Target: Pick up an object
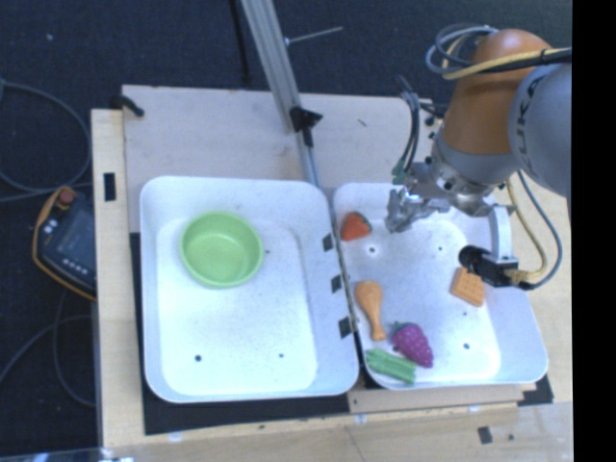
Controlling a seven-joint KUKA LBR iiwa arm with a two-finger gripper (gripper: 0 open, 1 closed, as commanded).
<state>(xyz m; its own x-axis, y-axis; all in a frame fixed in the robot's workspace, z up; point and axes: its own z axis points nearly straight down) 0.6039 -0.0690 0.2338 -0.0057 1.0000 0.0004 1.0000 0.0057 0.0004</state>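
Note:
My gripper (398, 217) hangs over the back of the right bin (438, 258), a short way right of a small red-orange fruit (355, 226) near the bin's back left corner. Nothing shows between the fingers. Lower in the same bin lie an orange drumstick-shaped piece (370, 305), a purple grape bunch (412, 343) and a green vegetable piece (390, 365) at the front edge. An orange waffle-like square (468, 287) lies toward the right side.
The left bin (289, 335) holds a green bowl (222, 248) in its back left part. A grey metal pole (274, 65) slants up from between the bins at the back. A handheld pendant (65, 239) rests off the bench at far left.

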